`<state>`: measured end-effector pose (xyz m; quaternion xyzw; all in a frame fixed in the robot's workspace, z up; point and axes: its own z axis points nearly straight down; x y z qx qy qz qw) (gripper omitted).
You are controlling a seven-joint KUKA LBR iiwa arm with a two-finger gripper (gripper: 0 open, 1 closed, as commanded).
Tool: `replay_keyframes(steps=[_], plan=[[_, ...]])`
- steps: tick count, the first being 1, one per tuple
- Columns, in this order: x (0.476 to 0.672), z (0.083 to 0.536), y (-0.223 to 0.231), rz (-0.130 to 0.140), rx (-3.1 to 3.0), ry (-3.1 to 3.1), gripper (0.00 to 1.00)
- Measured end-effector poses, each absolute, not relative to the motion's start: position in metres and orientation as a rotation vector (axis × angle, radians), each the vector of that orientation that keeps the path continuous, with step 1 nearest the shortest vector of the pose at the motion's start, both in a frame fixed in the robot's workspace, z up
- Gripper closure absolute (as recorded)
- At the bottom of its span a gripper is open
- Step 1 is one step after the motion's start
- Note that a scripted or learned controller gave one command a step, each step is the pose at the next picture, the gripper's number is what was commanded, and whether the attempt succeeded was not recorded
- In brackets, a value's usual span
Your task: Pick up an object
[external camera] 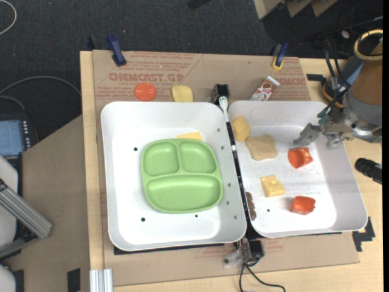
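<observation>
The grey two-finger gripper [310,135] hangs over the right-hand shallow white bin [340,215], near its far right corner, and whether it is parted or shut cannot be told from this slant. Just below it lies a small red, glossy, lumpy plastic piece [299,157], the likeliest thing to be picked; nothing is seen held.

Toward the bin's middle rests a flat tan toast-shaped piece [262,147], with a ridged yellow piece [240,128] beside it at the far left edge. A yellow block like a cheese cube [271,185] sits nearer the front, and a second red, rounded piece [302,205] lies close to the front right edge.

The left-hand white bin [118,163] carries a smooth green plastic tray with three compartments [181,175], and a thin yellow slab [189,136] shows at the tray's far edge.

The risk, judged from here: the red piece looks slick and uneven, so a descent slightly off centre could squeeze it sideways out of the grip, or push it along the smooth bin floor toward the right wall.
</observation>
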<state>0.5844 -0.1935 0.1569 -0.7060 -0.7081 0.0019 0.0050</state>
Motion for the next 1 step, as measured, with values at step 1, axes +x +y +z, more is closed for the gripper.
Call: replay_keyframes(steps=[1], plan=[[0.5820,0.0794,-0.1878,0.006,-2.214,-2.216,0.00]])
